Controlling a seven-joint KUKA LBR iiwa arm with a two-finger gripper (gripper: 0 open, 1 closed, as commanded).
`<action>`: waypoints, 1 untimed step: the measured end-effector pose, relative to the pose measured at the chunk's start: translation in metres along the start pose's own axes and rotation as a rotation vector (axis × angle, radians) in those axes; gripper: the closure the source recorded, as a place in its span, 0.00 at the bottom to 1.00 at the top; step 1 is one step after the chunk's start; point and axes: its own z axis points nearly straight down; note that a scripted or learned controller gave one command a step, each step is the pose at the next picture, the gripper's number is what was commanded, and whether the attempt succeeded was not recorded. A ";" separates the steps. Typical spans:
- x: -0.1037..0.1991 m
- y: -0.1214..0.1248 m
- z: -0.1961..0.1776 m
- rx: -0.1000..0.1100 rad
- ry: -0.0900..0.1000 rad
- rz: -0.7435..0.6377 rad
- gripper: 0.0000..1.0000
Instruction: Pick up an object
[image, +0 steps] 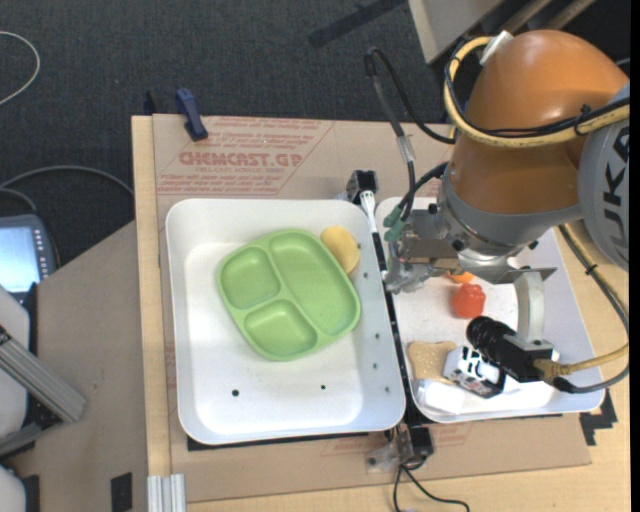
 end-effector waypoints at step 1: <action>0.065 0.001 -0.057 -0.013 0.001 0.001 1.00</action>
